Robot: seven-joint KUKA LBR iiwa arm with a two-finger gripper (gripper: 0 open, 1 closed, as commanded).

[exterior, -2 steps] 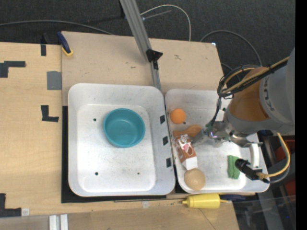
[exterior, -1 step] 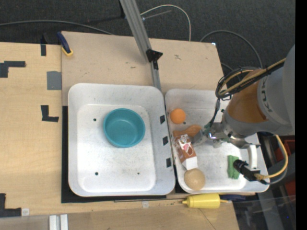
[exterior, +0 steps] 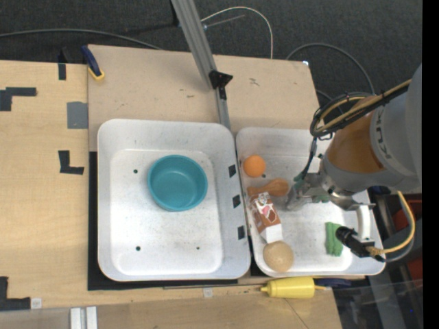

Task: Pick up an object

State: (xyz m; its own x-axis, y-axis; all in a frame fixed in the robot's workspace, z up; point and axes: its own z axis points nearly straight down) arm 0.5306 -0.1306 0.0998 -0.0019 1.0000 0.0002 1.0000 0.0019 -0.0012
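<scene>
The right bin [exterior: 302, 141] holds an orange ball [exterior: 254, 166], a small orange-brown piece [exterior: 278, 186], a red and white packet [exterior: 265, 216], a tan round ball [exterior: 278, 256] and a green object [exterior: 333, 239]. My gripper [exterior: 298, 196] hangs over the middle of this bin, just right of the orange-brown piece and above the packet's right side. The arm's wrist covers the fingers from above. In the left bin [exterior: 116, 142] a teal bowl [exterior: 178, 182] stands upright near the centre.
A yellow object [exterior: 291, 288] lies on the bench edge just in front of the right bin. A grey metal pole [exterior: 199, 43] slants down to the gap between the bins. Cables loop behind the right bin.
</scene>
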